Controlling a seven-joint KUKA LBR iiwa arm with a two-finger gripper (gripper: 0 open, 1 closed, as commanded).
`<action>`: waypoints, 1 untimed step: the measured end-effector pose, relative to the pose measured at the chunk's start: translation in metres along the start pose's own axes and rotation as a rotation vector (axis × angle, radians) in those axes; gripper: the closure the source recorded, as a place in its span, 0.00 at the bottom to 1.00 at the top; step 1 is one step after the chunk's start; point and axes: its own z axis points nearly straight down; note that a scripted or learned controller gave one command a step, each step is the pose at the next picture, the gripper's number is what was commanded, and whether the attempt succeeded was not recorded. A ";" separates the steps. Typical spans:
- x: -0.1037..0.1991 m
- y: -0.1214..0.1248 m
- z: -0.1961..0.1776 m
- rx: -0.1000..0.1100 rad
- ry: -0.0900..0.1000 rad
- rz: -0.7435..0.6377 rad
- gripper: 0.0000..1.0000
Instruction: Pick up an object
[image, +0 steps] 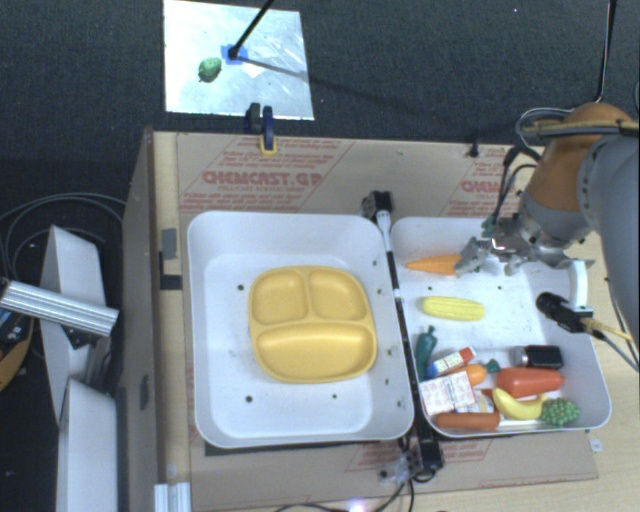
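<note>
pincer (478, 257) | grip state unclear | carrot (432, 265) just beside its tips

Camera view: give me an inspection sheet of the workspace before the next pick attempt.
Surface: two white bins, left bin and right bin, on a cardboard sheet.
Job's things: carrot, corn cob, banana, red vegetable, grapes in the right bin.
Clutter: yellow divided plate in the left bin; printed card.
Grippers: pincer low beside the carrot's thick end; grip unclear.
Cables: black loops at left; wires along the arm.
Surroundings: dark carpet, metal rail.
</note>
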 end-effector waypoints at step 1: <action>0.053 0.023 0.005 0.007 -0.004 0.000 0.00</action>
